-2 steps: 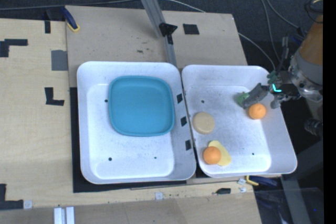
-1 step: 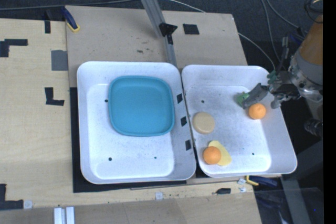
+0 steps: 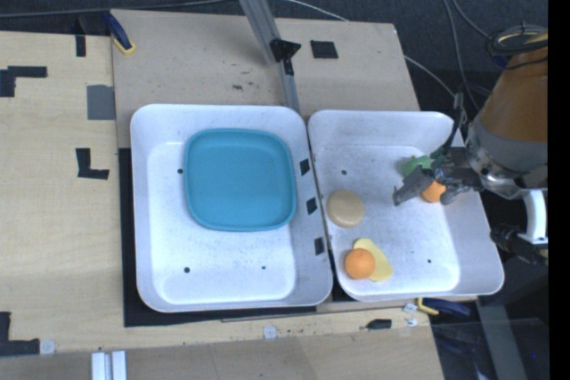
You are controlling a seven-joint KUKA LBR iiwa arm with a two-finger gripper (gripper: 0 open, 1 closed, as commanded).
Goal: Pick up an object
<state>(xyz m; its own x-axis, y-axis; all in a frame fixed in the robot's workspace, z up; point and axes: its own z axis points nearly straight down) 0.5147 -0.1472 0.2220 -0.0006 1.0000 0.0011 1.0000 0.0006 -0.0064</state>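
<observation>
Orange ball (image 3: 359,263) lies in right bin (image 3: 463,267), jaws (image 3: 426,186) near another.

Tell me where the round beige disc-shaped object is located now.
In the camera view, the round beige disc-shaped object lies in the right white bin, near its left wall, just above the orange ball resting on a pale yellow piece.

The right bin's (image 3: 463,276) middle floor lay open; a beige disc (image 3: 346,209) and orange ball (image 3: 359,263) crowded its left, perhaps touching nothing.
</observation>
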